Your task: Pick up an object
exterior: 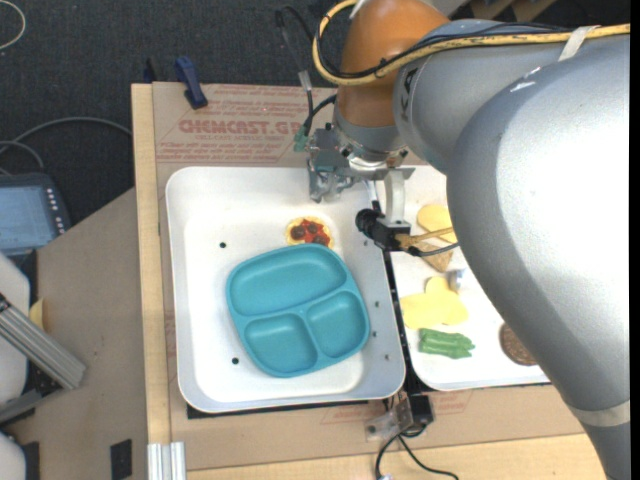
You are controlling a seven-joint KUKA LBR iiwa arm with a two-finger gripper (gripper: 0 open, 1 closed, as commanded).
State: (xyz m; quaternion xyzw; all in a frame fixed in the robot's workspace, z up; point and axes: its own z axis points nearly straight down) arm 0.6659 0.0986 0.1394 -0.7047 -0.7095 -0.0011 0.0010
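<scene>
Nearest to you, the grey arm [540, 218] covers much of the right bin [470, 373]. You see its fingers [328, 183] just above the small pizza toy [309, 232]; whether they are open, you cannot tell. Below lies the blue tray [297, 308].

One fixed camera looks down (at a slant) on both bins [180, 298].

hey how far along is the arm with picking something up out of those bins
Done: the arm has reached over the left bin, and the gripper is near its far edge. In hand: nothing visibly held; it hangs just above the small pizza toy, which lies on the bin floor beside the blue divided tray. Left: the grasp and lift. The yellow and green items lie in the right bin.
</scene>
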